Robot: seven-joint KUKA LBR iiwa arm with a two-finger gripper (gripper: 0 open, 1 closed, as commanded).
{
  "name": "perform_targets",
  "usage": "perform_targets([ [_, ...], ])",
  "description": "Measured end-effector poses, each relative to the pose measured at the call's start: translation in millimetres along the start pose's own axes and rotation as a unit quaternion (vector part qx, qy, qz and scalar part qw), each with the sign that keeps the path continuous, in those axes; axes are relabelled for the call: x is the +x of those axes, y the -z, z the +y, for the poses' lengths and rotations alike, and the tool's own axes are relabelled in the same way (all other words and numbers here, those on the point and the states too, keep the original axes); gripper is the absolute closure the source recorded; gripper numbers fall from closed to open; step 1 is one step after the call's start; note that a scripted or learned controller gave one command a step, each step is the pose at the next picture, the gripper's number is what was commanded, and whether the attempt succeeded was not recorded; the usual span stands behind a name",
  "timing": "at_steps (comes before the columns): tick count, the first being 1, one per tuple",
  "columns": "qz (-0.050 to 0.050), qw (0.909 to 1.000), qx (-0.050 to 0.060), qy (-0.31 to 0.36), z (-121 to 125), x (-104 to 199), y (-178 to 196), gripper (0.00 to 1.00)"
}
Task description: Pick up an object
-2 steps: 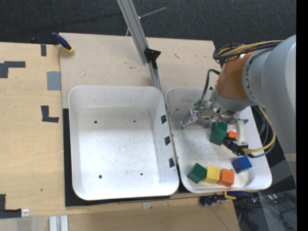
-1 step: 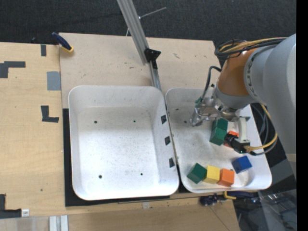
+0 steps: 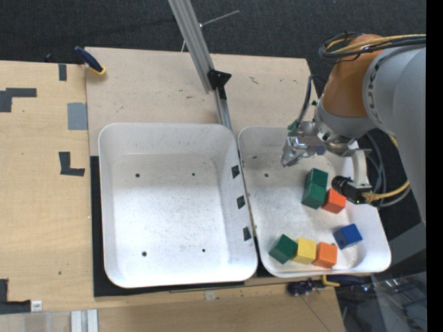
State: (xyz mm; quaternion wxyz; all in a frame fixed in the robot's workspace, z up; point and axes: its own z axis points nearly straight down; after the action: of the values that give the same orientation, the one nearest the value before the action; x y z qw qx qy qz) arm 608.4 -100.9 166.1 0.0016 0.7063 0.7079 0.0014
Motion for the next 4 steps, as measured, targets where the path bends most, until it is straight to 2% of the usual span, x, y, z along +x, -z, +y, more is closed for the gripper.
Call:
perform_targets([
  [2,0.0,1.0,-0.001,0.0,0.4,17.1,110.0,1.0],
  [3,0.0,1.0,0.003,0.001,-7.4,65.2,89.1,1.0],
  [4,0.001,1.0,0.003,0.002,-15.6,117.6,91.3,1.0],
])
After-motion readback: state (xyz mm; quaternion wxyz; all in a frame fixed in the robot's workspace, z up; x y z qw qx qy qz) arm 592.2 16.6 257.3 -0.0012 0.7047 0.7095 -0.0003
